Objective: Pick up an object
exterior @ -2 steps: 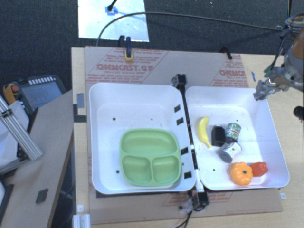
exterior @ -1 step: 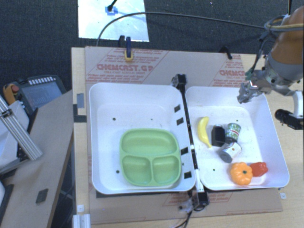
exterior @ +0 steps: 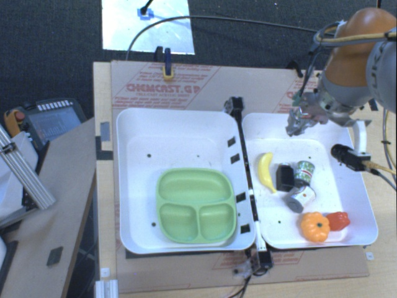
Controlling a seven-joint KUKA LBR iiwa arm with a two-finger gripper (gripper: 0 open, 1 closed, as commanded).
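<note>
The right bin [exterior: 347,160] holds a yellow banana [exterior: 266,171], a black block [exterior: 285,177], a small green-labelled can [exterior: 304,172], a grey and white cup lying on its side [exterior: 300,198], an orange pumpkin [exterior: 315,226] and a red piece [exterior: 338,220] beside it. My gripper [exterior: 298,123] hangs over the bin's far part, above and behind the banana and the can, apart from all of them. Nothing shows between its fingers.
The left bin [exterior: 142,154] holds a green three-compartment plate [exterior: 196,204] in its near half. A black clip strip [exterior: 239,166] runs between the two bins. A black part of the arm [exterior: 347,156] juts over the right bin's right side.
</note>
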